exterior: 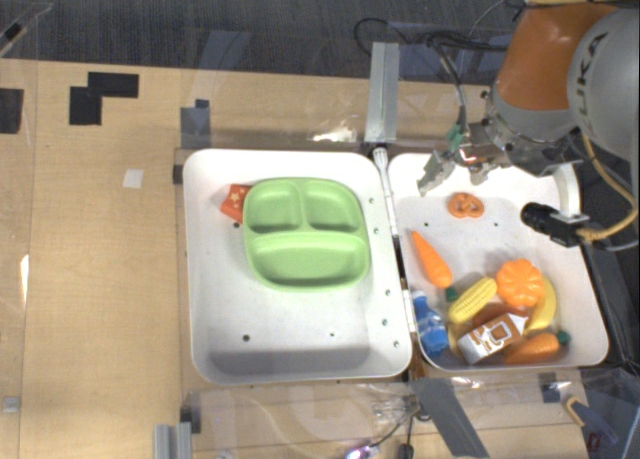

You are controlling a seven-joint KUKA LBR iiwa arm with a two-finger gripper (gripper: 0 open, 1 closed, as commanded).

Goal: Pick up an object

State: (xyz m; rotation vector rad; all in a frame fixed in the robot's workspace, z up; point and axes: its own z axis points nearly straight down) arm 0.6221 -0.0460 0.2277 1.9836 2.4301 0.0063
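— Nearest item, lower right of frame: brown carton (492,337), packed among corn (472,298), banana (545,309) and blue bottle (431,327) in the right bin (580,277).

— Gripper?

— Gripper (453,160), upper right, fingers parted, holding nothing, over the bin's top edge. Pretzel (464,206) just below it; carrot (432,259) lower. Left bin (210,327): green divided plate (304,231), red item (234,203) beside it.

Green divided tray (303,232) in white left bin (215,347); orange carrot (432,261), yellow corn (472,298), orange pumpkin (520,283), blue bottle (431,330) in right.
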